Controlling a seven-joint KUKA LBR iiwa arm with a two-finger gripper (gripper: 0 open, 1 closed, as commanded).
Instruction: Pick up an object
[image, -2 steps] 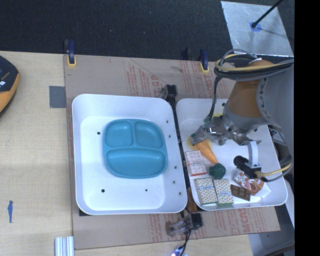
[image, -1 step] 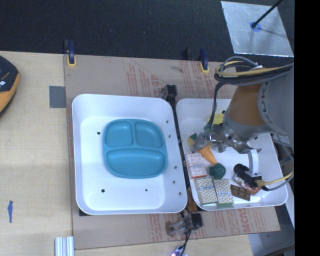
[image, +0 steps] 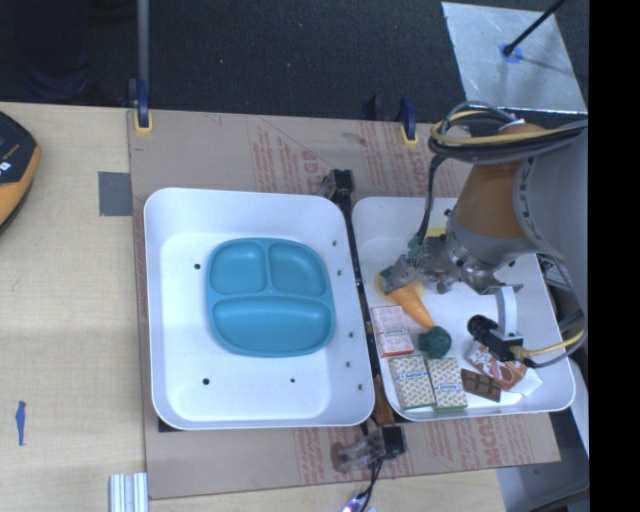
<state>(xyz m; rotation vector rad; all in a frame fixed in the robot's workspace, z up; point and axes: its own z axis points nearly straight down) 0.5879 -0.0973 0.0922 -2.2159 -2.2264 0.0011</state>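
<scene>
Camera view: arm (image: 510, 200) reaches from the right, bent down over the right bin (image: 560, 390); gripper (image: 400, 278), grip impossible to tell, sits low; carrot (image: 413, 302) lies just beneath it.

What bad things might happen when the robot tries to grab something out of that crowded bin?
The gripper sits right by the orange carrot, whose tapered shape might slip away. The carrot, the green ball and the small boxes lie packed close together in the right bin, so a grab may bump neighbours or catch two at once. The ball could roll off.
</scene>
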